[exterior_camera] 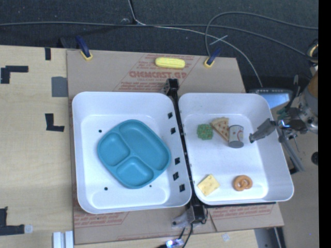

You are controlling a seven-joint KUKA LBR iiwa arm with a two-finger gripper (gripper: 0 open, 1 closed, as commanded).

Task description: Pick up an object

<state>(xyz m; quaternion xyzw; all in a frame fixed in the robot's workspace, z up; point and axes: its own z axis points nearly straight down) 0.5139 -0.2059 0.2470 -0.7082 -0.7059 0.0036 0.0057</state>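
Observation:
The right bin (269, 187) holds several small objects: a green broccoli piece (205, 132), an orange-yellow wedge (221, 127), a small grey can (236, 136) lying beside the wedge, a yellow cheese block (208, 184) and a brown pretzel (242, 182). My gripper (261, 130) hangs over the bin's right side, just right of the can and apart from it. Nothing shows in its grasp. The arm comes in from the right edge.
A blue divided plate (133, 153) lies in the left bin (83, 138). A yellow corn-like toy (169, 62) rests on the cardboard behind the bins, between two clamps. Cables run across the dark floor at the back.

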